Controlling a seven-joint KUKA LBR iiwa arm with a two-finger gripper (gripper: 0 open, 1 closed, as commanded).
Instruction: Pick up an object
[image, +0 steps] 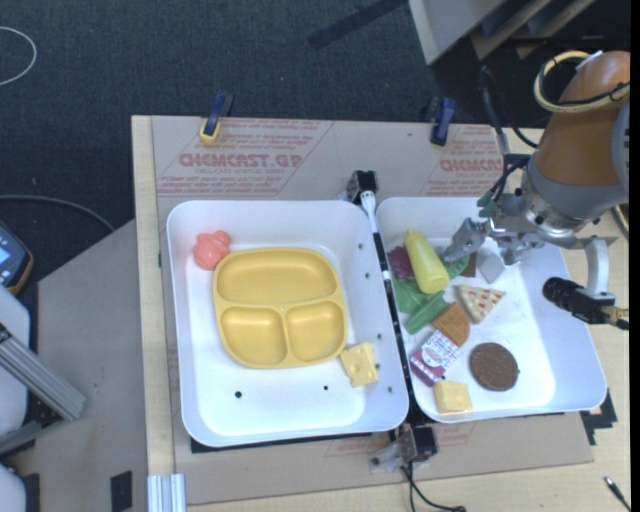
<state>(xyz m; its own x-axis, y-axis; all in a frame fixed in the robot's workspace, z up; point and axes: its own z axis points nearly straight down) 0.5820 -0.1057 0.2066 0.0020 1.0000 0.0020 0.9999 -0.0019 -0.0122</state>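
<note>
Gripper (482, 250) of ours hovers low inside the right bin (570, 395), near its far wall, and we cannot tell how it is set. Nothing hangs from it that we can see, so we judge the pick not yet made: closing on something and lifting are left. Nearest it is the yellow bottle (427, 262), just to its left, lying tilted over green pieces (415, 300). Nearer the bin's front lie a pizza slice (481, 300), a brown cookie (494, 366) and a cheese cube (452, 397). Beside this bin, the left bin (190, 380) holds a yellow divided plate (280, 306).

yellow tray (278, 305) (three-part), pink toy (211, 249), white bins (190, 330)
</note>
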